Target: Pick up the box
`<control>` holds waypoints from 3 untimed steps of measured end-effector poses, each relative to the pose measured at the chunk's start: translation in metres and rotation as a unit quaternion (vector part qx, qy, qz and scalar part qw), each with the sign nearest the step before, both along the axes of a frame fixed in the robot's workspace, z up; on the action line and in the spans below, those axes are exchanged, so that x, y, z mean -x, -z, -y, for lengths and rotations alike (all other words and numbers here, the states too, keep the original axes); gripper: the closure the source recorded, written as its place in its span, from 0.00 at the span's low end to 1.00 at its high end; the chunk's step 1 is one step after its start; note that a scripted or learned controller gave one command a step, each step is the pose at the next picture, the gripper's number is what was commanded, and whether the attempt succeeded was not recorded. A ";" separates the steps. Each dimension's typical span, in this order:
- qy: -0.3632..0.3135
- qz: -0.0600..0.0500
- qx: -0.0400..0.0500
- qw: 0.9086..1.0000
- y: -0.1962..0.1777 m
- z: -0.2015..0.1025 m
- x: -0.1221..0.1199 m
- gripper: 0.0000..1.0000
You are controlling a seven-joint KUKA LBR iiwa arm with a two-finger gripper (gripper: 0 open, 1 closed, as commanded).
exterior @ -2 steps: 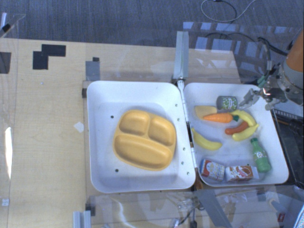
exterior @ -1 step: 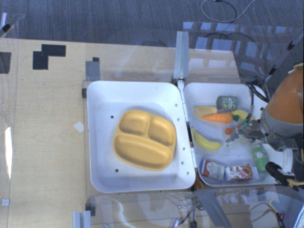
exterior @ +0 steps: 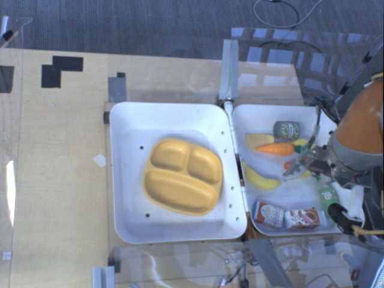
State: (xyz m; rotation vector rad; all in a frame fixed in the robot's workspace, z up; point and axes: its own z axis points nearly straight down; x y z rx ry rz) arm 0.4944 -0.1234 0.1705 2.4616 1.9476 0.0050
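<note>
Camera view: slanted look down on two white bins side by side
Left bin [exterior: 123, 161]: holds a yellow divided tray [exterior: 182, 176], lying flat in the middle, well apart from the task's work
Right bin [exterior: 255, 116]: crowded with toy food; arm [exterior: 360, 131] reaches in from the right
Box [exterior: 302, 219]: small red-and-white carton lying on its side at the near edge of the right bin, touching a second carton [exterior: 268, 214] on its left (a tight pair, so a clean grasp likely needs care)
Gripper [exterior: 297, 165]: low over the bin's middle, beside the banana [exterior: 261, 179] and near the carrot [exterior: 276, 149], far of the box; finger spread cannot be told, nothing seen held
Other items: can [exterior: 287, 129] at the far side
Judgement: box not yet picked; the gripper would need to come nearer
</note>
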 end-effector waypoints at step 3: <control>0.045 0.005 0.000 0.999 0.081 0.008 0.003 0.00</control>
